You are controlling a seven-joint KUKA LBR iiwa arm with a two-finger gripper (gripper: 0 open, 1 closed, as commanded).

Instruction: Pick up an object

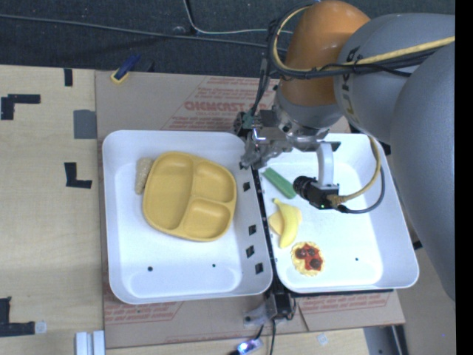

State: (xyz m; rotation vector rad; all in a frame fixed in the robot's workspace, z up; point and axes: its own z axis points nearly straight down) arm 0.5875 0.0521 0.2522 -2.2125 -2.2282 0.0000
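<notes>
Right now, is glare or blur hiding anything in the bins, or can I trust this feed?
Camera view: lighting is even, with no strong glare on the white bins; the yellow plate, banana and small pizza toy read sharply. The arm's orange band and grey body look soft and oversized near the lens, covering the right bin's upper part. Shadows are faint.

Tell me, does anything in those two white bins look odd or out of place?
Little stands out. A tan piece lies half tucked under the rim of the yellow divided plate in the left bin. In the right bin, a banana, a green stick and a small pizza lie loose.
</notes>
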